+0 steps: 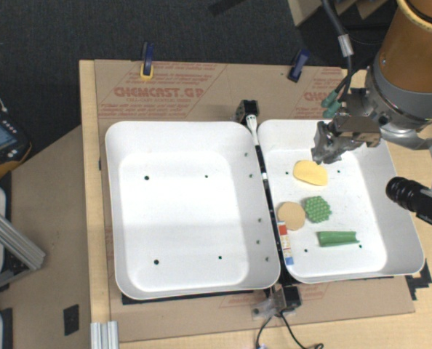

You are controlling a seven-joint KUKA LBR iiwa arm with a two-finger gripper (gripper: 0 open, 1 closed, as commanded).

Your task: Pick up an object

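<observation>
Where brown board point(201, 86) bears the bins point(180, 209), dark carpet point(49, 20) surrounds.

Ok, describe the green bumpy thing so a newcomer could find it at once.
Start at the right bin, the one the arm reaches over. Near its middle, below the yellow piece, lies the green bumpy ball, touching the tan disc on its left. Unlike the flat green bar just below, it is round and knobbly.
</observation>
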